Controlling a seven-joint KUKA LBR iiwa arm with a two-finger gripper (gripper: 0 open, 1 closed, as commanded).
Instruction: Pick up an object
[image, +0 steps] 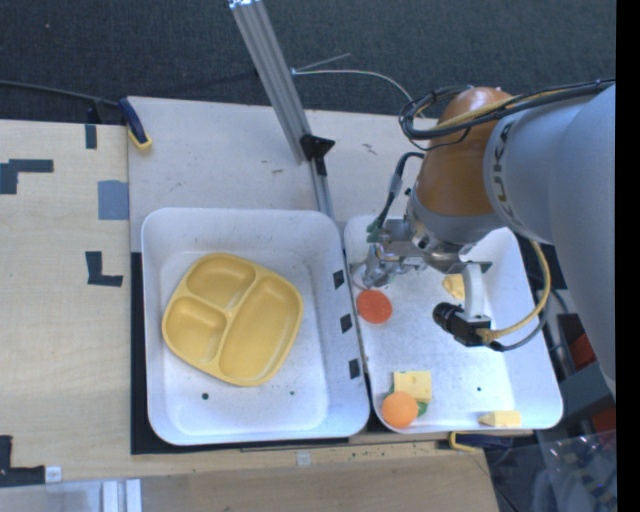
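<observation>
Currently gripper (377, 272) low in right bin (520, 395), poised over red-orange disc (375, 306) just below jaws, likely your pick target. Jaw state: cannot tell. Orange ball (400, 409), yellow block (412, 384) well beyond.

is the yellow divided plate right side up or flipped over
Right side up: the yellow divided plate in the left bin shows its raised rim and three hollow compartments facing the camera.
</observation>
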